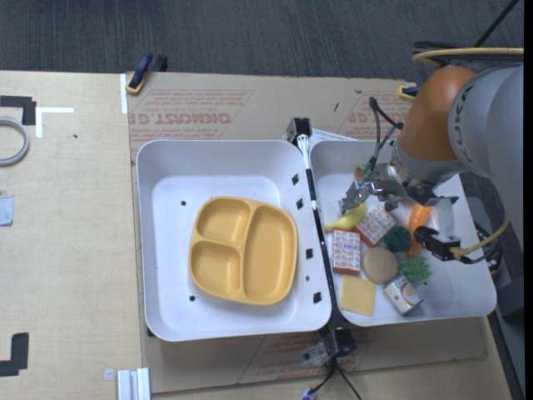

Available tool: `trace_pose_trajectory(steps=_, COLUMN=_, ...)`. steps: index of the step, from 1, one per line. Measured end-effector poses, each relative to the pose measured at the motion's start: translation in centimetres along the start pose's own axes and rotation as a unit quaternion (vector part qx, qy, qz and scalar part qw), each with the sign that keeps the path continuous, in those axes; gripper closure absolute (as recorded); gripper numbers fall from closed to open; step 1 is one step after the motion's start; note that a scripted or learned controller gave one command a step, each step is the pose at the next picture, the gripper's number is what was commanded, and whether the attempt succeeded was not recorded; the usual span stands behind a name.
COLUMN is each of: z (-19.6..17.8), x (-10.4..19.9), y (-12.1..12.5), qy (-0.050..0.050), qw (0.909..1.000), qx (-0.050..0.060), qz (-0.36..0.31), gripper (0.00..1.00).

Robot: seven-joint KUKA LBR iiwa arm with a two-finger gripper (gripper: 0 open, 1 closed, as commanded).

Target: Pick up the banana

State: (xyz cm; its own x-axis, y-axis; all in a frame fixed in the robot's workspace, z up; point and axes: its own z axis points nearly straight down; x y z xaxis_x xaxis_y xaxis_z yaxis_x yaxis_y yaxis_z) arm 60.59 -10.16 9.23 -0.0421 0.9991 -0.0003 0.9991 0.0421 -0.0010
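Yellow is the colour we meet first: a three-part plate [244, 250] lies in the middle of the left bin [158, 223], and in the right bin [466, 294] we see the banana [348, 217], a small yellow curve lying near that bin's left wall, just above a red-and-white packet [346, 252]. We find the gripper [358, 192] low over the right bin, its metal fingertips directly above the upper end of the banana and seemingly touching or almost touching it; we cannot tell from this slanted view whether they stand apart or are pressed together, and we see nothing plainly held between them. Behind it the grey arm [491, 123] with its orange band [433, 111] comes in from the right and covers the bin's upper right part. Around the banana we count more items: a second red-and-white packet [377, 224] just to its right, a round tan disc [380, 265] below that, a pale yellow slice [358, 296] near the bin's lower left corner, a small carton [403, 294] beside it, a dark green piece [397, 239] and a leafy green piece [414, 268] near the middle, and an orange carrot-like piece [419, 217] to the right. Both bins rest on a cardboard sheet [200, 107] laid on the tabletop [67, 248].
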Motion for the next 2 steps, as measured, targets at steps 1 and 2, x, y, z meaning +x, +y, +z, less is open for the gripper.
trace_pose_trajectory(steps=1, z=-1.0, x=-0.1, y=0.1, qy=0.0, qw=1.0, qx=-0.001, qz=0.001, gripper=1.0)
trace_pose_trajectory(steps=2, z=-5.9, x=-1.6, y=-5.4, qy=0.0, qw=0.9968, qx=0.0, qz=0.08, gripper=1.0)
